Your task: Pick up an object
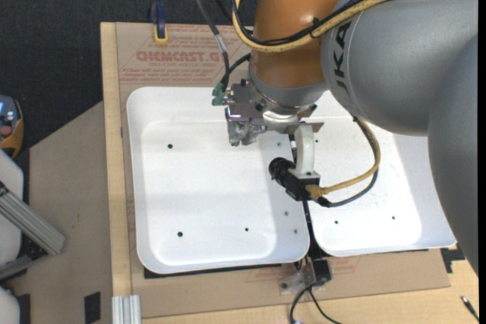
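Observation:
My gripper (242,134) hangs low over the upper right part of the left white bin (138,163), close to its floor. The grey arm with its orange band (296,7) reaches in from the right and hides the bin wall behind the gripper and much of the right bin (395,201). A white bracket with a black plug (295,177) hangs off the wrist just right of the gripper. I see no object between the gripper's tips; the bin floor around it shows only small dark dots (170,146).
Both bins rest on a brown board (118,72) with a blue clamp (159,23) at its far left corner. A yellow and black cable (357,182) loops over the seam between the bins. Metal framing (30,228) stands at the left edge.

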Robot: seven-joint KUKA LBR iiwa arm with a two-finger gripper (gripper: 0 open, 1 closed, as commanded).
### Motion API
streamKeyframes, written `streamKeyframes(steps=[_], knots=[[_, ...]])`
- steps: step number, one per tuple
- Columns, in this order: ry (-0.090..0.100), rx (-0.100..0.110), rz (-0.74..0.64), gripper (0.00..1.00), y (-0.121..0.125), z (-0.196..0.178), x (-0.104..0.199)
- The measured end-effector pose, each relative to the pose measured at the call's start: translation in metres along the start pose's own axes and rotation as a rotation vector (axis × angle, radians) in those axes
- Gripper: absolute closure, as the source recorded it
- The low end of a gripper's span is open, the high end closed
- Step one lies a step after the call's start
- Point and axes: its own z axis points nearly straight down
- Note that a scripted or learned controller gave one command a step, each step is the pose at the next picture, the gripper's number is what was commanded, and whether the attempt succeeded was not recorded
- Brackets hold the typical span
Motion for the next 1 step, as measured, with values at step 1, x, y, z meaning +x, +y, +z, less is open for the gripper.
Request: streamKeyframes(steps=[1], knots=[[0.0,-0.018,0.006,1.0,0.0213,-0.0645,-0.0345]])
